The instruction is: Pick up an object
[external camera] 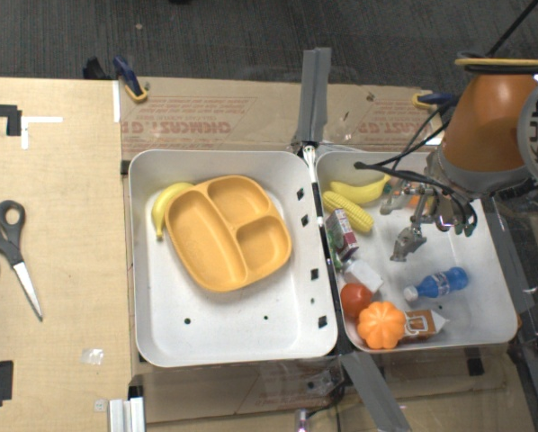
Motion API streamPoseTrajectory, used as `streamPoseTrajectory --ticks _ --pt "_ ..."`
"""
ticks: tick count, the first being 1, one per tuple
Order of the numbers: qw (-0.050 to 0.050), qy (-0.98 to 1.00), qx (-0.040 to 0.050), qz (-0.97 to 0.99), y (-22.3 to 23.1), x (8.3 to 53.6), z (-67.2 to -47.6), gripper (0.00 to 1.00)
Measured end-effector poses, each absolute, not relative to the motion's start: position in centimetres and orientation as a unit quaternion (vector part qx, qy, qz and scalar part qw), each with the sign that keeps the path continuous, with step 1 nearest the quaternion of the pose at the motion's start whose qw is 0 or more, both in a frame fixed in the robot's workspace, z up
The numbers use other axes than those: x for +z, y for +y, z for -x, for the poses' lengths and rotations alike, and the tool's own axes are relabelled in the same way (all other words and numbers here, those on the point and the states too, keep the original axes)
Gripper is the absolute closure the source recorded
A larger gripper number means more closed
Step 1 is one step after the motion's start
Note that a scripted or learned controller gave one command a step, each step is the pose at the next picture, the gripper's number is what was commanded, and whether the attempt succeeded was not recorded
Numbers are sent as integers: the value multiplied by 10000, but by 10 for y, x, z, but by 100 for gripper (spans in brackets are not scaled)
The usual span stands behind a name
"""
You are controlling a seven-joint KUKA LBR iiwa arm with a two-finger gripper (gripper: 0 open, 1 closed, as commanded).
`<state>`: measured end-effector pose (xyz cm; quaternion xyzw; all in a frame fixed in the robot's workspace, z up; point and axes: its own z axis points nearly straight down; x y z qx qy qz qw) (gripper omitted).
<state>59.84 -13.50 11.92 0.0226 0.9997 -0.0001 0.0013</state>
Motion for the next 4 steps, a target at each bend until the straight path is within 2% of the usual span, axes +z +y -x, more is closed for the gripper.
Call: streamPoseTrajectory --ticks 1,2,3,4 --pt "-3 9975 4 712 -174 90 -557 0" --pt "-8 9987 9 518 -146 90 -659 0" --pt "32 9996 -5 272 -206 92 -653 0" --pt "5 9998 8 -188 -115 90 -660 0"
